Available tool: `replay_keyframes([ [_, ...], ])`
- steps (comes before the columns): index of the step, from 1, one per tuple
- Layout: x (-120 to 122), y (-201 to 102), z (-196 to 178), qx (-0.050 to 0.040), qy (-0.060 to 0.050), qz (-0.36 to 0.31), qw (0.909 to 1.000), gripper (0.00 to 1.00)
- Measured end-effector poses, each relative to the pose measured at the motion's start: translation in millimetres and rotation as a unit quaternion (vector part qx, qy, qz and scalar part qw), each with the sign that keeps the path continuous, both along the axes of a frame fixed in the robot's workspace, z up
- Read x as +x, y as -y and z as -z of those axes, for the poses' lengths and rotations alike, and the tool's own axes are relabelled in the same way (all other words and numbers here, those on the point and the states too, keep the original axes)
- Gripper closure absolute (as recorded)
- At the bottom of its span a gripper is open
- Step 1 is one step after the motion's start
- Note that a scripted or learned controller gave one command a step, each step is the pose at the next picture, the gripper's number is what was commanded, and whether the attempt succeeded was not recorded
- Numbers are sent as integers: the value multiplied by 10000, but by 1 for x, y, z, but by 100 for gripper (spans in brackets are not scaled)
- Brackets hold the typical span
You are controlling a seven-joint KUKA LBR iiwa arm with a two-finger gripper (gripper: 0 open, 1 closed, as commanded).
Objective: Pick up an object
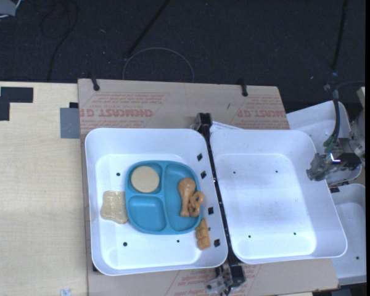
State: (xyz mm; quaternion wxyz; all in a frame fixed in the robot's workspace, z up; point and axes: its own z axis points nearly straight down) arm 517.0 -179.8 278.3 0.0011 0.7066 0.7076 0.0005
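**Gripper at the right rim, food pieces in the left bin**

Camera view: two shallow white bins sit side by side on a sheet of brown cardboard [172, 106] in the middle of the frame. Red print runs across the cardboard upside down; the letters above the left bin are too blurred to read with certainty, and a similar red line shows at the lower edge.

The left bin [105, 159] holds a blue divided tray [149, 217]. In the tray's upper-left compartment lies a round tan disc [144, 179]. In its right compartment lies a twisted, pretzel-like brown piece [190, 197]. A pale, bread-like slab [115, 206] rests on the bin floor, touching the tray's left edge. A small orange-brown chunk [202, 234] lies just beside the tray's lower-right corner, near the divider between the bins.

The right bin [265, 202] shows a bare white floor with a few small dark dots.

The gripper [324, 166] sits at the right edge of the frame, over the right bin's outer rim, well apart from the tray and the food pieces. It is small and partly lost among cables and metal parts; I cannot tell how its jaws stand, and nothing is seen in its grasp.
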Motion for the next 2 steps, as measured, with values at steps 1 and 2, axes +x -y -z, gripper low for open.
replay_keyframes([
  [1,1,-48,-1,15,-23,-16,10000,100],
  [2,-3,-101,19,18,-36,-14,10000,100],
])
